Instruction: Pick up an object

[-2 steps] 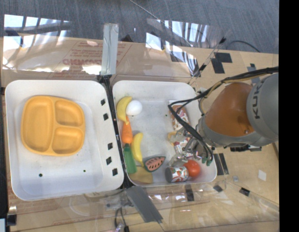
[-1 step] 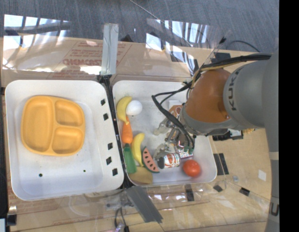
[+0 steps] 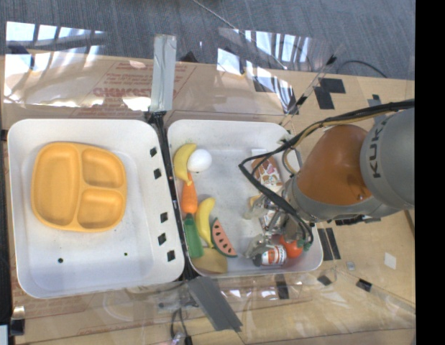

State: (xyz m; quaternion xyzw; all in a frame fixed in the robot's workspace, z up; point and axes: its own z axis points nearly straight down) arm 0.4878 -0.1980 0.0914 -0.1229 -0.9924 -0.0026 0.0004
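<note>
My gripper [image 3: 269, 228] hangs low in the right bin [image 3: 229, 131], near its front right corner, under the orange wrist band. Just below it lie a small bottle with a red label [image 3: 274, 257] and a red tomato-like piece [image 3: 293, 249], very close to the gripper's metal parts. Whether they touch is unclear. A printed packet [image 3: 267, 171] lies just behind the gripper. Along the bin's left side are a banana [image 3: 182, 161], a white egg [image 3: 200, 160], a carrot [image 3: 189, 197], a second banana [image 3: 205, 220], a green vegetable [image 3: 192, 238] and a watermelon slice [image 3: 222, 239].
The left bin [image 3: 35, 264] holds a yellow divided plate [image 3: 78, 185]. Black cables loop from the arm over the right bin's back right part. A divider with black clips runs between the bins. A yellow piece [image 3: 213, 264] lies at the right bin's front edge.
</note>
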